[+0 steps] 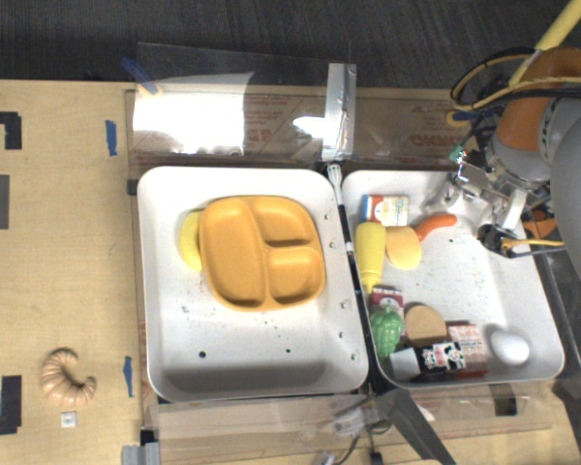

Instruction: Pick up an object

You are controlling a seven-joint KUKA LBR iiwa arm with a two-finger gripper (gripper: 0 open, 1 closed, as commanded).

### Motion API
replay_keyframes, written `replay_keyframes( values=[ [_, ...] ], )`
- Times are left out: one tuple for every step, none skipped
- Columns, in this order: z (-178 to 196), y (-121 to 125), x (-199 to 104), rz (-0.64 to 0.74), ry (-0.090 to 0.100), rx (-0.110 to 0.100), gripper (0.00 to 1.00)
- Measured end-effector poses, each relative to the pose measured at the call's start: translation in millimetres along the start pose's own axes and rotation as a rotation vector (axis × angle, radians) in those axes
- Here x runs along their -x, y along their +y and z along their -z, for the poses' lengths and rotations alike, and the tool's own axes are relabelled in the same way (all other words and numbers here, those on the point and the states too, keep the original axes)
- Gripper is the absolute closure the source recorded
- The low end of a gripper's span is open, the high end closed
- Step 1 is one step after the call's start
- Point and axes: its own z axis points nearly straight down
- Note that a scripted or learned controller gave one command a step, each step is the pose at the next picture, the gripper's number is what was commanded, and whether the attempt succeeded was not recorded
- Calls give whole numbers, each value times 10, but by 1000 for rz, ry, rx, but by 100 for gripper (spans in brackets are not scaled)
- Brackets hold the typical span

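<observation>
Right bin (533,289): carrot (436,225) near back wall, just beside jaws; yellow bottle (370,250), pale round piece (403,247), small carton (385,208), green vegetable (386,331), dark bottle (436,358), white egg (509,346). Gripper (476,194) at back right corner; jaws' state cannot be told. Left bin (165,289): orange divided tray (261,250). Tabletop (48,260): croissant (68,378), lower left.

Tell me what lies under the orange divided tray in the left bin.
A yellow object peeks out from beneath the orange divided tray at its left edge. Most of it is covered, so its shape is unclear.
</observation>
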Motion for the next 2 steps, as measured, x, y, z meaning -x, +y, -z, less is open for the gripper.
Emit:
replay_keyframes(
  values=[
    [1374, 36, 33, -162, 6, 37, 0],
    [1405, 15, 26, -160, 0, 27, 100]
  ],
)
